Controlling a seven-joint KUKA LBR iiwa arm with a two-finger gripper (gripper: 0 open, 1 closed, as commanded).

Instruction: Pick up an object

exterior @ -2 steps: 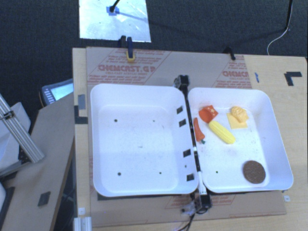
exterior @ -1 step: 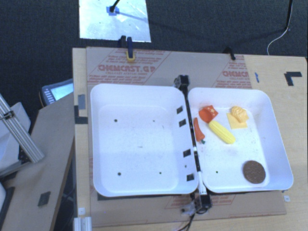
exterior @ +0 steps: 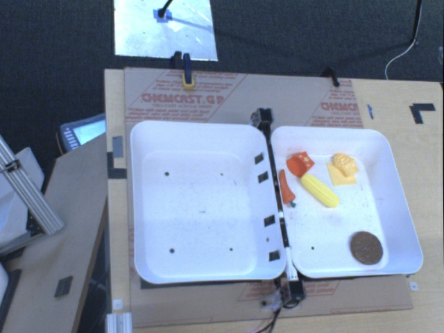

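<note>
I see the right bin (exterior: pixel 399 207) holding corn (exterior: pixel 320 190), a carrot (exterior: pixel 286 187) and a brown disc (exterior: pixel 365 248); gripper state: cannot tell.

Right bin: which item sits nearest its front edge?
The brown round disc, alone near the front right corner of the right bin. The other toy foods cluster toward the back.

Left bin (exterior: pixel 201 269) open floor; right bin (exterior: pixel 399 207) cluttered upper half, brown disc (exterior: pixel 365 248) near-right corner

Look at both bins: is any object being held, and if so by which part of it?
Nothing is held. The corn cob, carrot, red pepper, yellow piece and brown disc all lie loose in the right bin.
</note>
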